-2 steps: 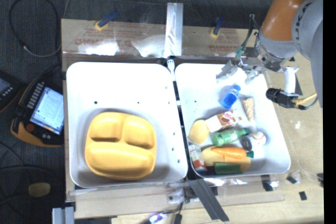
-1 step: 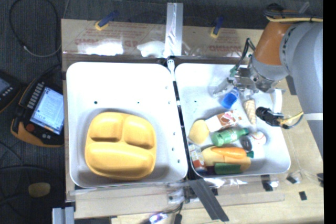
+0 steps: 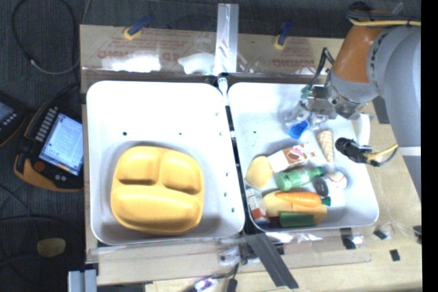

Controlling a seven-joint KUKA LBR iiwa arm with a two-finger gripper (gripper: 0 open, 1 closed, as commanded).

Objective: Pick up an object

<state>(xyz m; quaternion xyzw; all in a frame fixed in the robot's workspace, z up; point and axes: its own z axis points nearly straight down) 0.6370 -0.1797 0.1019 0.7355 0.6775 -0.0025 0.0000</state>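
My gripper [image 3: 309, 108] hangs over the far part of the right bin [image 3: 260, 102], reaching in from the right. Just below and left of it lies a small blue object [image 3: 297, 128]; whether they touch I cannot tell. Nearer the front lies a cluster: a white and red carton [image 3: 293, 156], a yellow round piece [image 3: 258, 171], a green bottle [image 3: 298, 179], an orange carrot [image 3: 306, 200], a dark green piece [image 3: 298, 219] and a beige cob-like piece [image 3: 326, 144].
A large yellow bread-shaped object [image 3: 157, 188] fills much of the left bin [image 3: 137, 106]. A raised divider [image 3: 233, 147] runs between the two bins. A small white round item [image 3: 337, 181] sits by the right bin's right wall.
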